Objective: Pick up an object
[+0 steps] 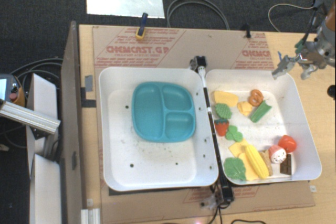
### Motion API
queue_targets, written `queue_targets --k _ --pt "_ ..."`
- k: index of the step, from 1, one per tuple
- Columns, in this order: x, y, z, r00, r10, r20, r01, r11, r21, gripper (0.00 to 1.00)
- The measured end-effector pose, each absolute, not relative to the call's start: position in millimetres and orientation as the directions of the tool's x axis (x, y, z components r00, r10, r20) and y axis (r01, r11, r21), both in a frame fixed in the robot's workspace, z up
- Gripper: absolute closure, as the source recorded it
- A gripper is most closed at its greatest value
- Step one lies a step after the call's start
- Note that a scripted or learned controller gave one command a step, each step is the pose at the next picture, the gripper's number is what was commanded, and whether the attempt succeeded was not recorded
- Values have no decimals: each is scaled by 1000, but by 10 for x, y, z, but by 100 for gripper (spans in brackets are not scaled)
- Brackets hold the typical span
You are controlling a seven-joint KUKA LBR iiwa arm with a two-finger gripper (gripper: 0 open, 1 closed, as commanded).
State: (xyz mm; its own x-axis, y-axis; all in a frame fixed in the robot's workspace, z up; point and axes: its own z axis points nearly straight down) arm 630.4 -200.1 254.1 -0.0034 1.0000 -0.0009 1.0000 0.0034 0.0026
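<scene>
The right bin (pixel 302 107) holds several toy foods: a yellow cheese wedge (pixel 226 98), a pretzel (pixel 256 96), a green pickle (pixel 261 111), a strawberry (pixel 221 127), a banana (pixel 256 161), a lettuce leaf (pixel 234 168) and a red tomato (pixel 287 142). My gripper (pixel 289 74) hangs above the bin's far right corner, beyond the pretzel. It is open, its fingers spread, with nothing between them.
The left bin (pixel 118 155) holds a teal divided plate (pixel 163 112). A black ridge (pixel 210 123) runs between the two bins. Cardboard (pixel 173 44) lies under the bins, with cables behind it. A yellow clamp (pixel 141 33) sits at the far edge.
</scene>
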Motion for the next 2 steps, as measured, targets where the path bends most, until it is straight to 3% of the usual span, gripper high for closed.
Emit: queue_targets --k 1,2 --pt "5908 -1573 1444 -4 1000 5 1000 4 -11 0" --pt "5935 -1692 1005 -1 1000 0 1000 1 -2 0"
